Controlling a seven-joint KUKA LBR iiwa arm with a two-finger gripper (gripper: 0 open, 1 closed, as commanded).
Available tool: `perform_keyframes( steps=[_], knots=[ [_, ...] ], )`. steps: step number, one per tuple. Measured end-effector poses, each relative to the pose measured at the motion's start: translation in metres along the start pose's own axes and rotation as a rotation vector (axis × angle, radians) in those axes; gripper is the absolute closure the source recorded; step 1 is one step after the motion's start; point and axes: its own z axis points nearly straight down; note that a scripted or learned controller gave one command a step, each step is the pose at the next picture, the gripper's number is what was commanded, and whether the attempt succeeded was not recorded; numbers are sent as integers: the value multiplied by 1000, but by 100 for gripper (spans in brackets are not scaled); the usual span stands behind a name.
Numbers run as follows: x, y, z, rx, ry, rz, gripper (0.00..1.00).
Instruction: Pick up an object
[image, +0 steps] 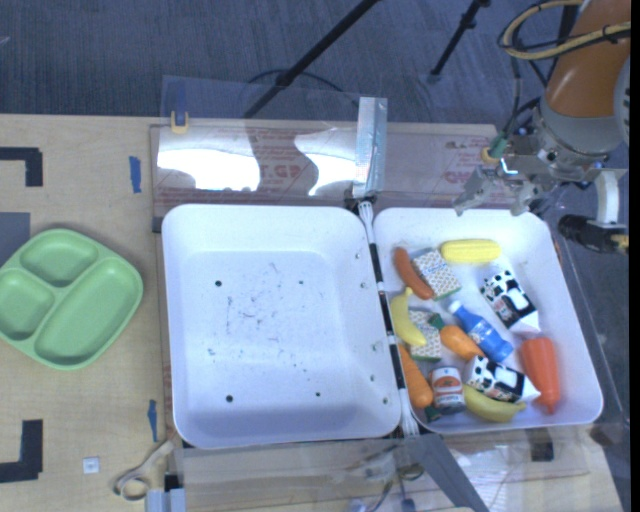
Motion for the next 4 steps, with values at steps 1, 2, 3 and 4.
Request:
perform_keyframes(
  steps=[1,2,3,4],
  knots=[
    [-41,-11,107,0,-1,-19,0],
    [-65,-2,160,-3,-1,12,0],
    [-64,0,149,-6,-2,10,100],
    [45,10,48,-3,-1,-184,100]
  ],
)
